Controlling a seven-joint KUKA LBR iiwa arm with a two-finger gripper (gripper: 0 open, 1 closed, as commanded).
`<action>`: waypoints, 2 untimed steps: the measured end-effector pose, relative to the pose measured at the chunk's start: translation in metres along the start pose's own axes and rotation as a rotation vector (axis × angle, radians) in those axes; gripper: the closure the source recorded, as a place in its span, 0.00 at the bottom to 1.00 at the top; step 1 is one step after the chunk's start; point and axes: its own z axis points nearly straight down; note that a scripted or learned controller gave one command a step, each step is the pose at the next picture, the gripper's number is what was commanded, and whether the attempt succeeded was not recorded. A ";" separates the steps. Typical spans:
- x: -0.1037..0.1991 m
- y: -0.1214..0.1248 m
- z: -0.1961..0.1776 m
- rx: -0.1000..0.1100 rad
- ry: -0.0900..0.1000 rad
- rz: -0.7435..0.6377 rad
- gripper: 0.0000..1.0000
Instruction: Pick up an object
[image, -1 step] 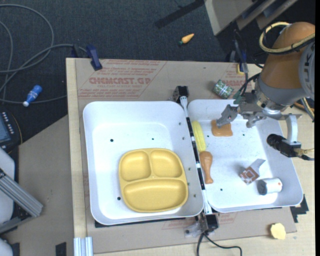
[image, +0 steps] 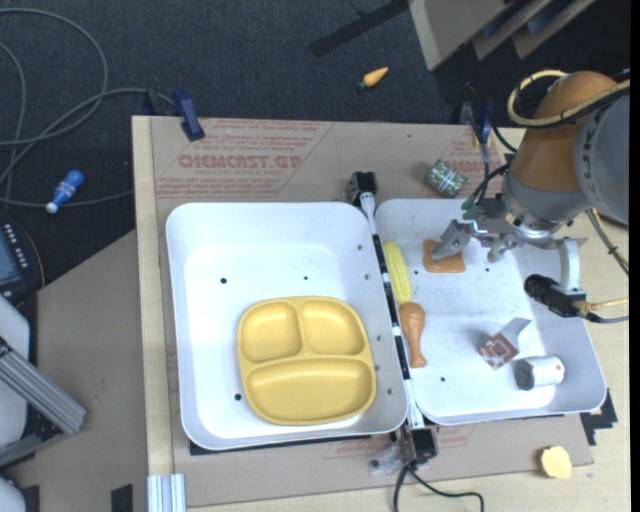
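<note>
A: Listing the right bin (image: 585, 385) first. Contents: a yellow corn cob (image: 398, 272) along its left wall; an orange-brown drumstick (image: 413, 333) just below the cob; an orange slab (image: 445, 259) near the upper middle; a small brown-and-grey packet (image: 500, 346) lower right; a white cylinder with a dark end (image: 538, 372) beside the packet.

B: And the left bin (image: 190, 300)?

A: One yellow divided plate (image: 304, 359), three compartments, lying flat in the lower half.

B: Arm position?

A: The arm (image: 560, 140) enters from the upper right of the frame. The gripper (image: 470, 233) sits over the upper part of the right bin, just above the orange slab.

B: Open, closed, holding anything?

A: I cannot tell; the tips are too small and blurred.

B: Items off the bins?

A: A small crumpled can (image: 446, 178) on the bench above the right bin; a yellow lump (image: 555, 461) at lower right; a blue bottle (image: 66, 189) on the floor at upper left.
</note>
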 end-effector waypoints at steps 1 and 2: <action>0.026 0.044 0.044 -0.007 0.000 -0.006 0.00; 0.025 0.044 0.030 -0.011 -0.001 -0.005 1.00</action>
